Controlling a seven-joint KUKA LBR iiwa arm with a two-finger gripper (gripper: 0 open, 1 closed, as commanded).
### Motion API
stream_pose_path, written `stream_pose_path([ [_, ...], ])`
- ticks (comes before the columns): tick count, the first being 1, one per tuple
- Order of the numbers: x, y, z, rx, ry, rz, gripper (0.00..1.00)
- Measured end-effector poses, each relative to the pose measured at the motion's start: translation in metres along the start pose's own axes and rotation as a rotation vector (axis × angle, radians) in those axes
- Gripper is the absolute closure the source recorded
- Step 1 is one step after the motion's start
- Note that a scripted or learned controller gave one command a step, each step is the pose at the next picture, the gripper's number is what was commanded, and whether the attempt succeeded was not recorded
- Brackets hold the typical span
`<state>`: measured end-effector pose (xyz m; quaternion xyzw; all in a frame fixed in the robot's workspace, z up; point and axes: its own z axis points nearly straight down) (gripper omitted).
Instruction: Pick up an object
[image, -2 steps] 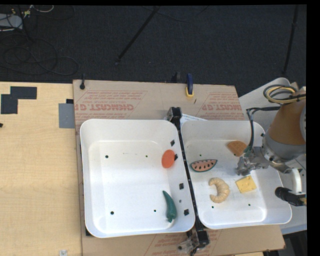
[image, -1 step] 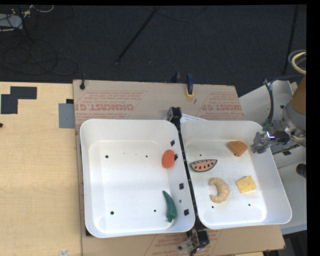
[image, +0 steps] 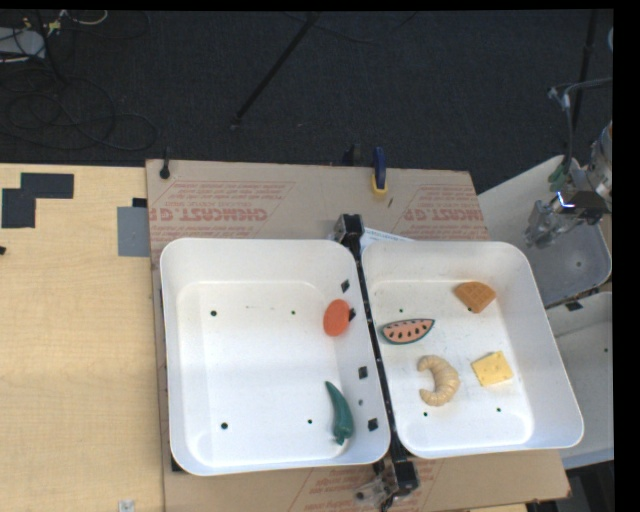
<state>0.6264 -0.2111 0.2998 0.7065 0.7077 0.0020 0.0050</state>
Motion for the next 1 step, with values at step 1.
stream_pose_path([
  [1, 0.0092, -0.0931, 0.0228, 0.017, 0.006, 0.004, 1.00],
])
